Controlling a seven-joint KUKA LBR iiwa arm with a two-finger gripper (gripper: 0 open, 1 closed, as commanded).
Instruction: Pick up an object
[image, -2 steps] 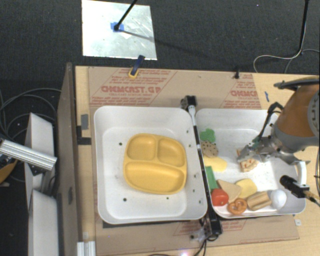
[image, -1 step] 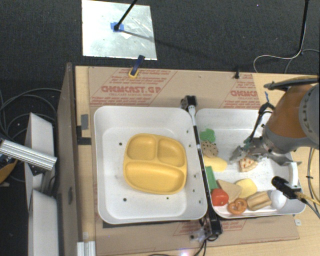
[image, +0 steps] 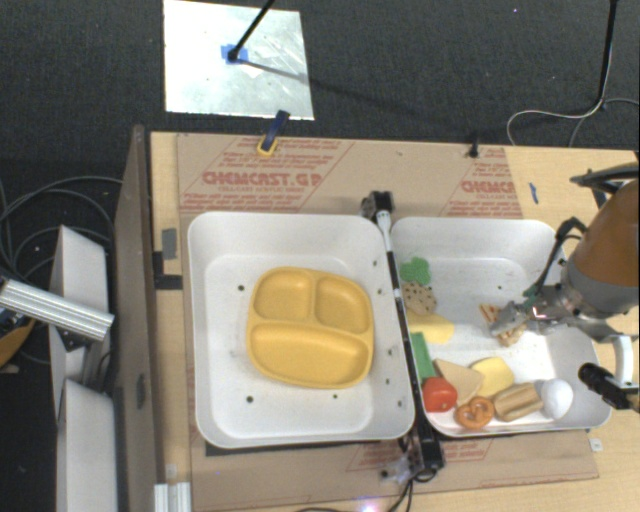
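The desk carries two white bins side by side. The left bin holds a yellow tray. The right bin holds toy food heaped along its left and near sides: a tomato, a pretzel, a white egg. The arm reaches in from the right, its gripper low over the right bin's floor, touching a small tan piece; whether the fingers are parted or closed on it I cannot tell.

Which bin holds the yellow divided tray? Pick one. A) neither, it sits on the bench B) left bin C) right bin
B: the yellow divided tray lies flat inside the left bin, while the right bin holds the small food items.
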